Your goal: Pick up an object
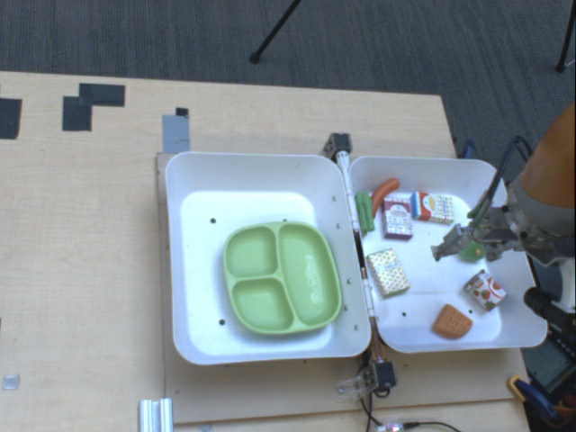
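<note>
A small green object (470, 249) sits just under the robot's hand (463, 241), whose grip on it cannot be made out, in the right bin (513, 336) among snack packets, right of the left bin (180, 268) holding a green divided plate (282, 278).

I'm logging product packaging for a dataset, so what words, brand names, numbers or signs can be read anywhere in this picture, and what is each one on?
No text can be read here.
Red and white box: printed, but too blurred to read.
Small box with blue, red and yellow: print too small to read.
Patterned box: speckled print, no legible words.
Red and white packet: markings blurred.
Green divided plate: no markings visible.
</note>
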